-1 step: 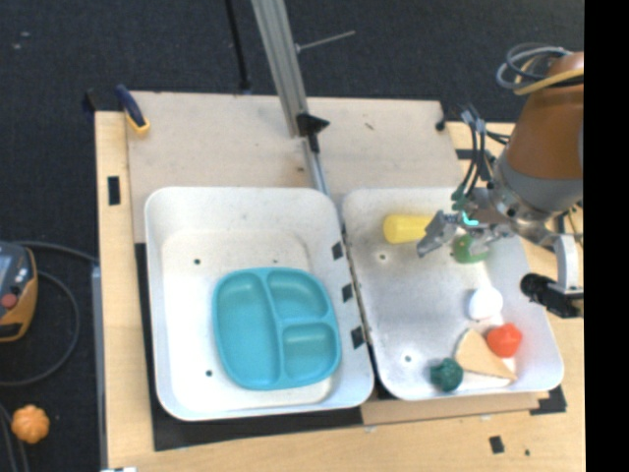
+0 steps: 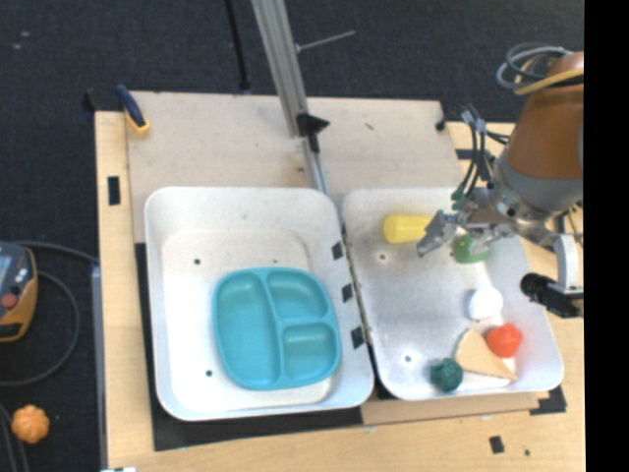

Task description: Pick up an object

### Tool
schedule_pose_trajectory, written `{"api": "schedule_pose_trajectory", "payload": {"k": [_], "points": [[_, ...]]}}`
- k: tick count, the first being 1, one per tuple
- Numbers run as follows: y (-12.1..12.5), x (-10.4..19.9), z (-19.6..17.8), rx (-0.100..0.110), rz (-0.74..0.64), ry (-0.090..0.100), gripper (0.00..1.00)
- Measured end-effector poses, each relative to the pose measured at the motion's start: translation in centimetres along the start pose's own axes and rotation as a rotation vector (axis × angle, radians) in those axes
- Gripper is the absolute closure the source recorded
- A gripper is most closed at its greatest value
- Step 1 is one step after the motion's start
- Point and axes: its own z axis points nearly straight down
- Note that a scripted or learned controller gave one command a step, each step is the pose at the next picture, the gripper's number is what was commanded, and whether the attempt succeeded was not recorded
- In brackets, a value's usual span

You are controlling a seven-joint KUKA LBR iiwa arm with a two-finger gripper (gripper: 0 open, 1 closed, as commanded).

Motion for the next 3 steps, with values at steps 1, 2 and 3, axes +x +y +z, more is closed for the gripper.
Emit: {"api": "schedule_pose_trajectory", "payload": {"k": [1,2,3], "points": [[0.1,-0.2,6.3,0.005,0.002,0.0,0.0],[-0.9,0.1,11.4,0.005,0.002,0.0,0.0],[-0.8,0.0,14.4,0.0,0.004,-0.001,0.0]]}}
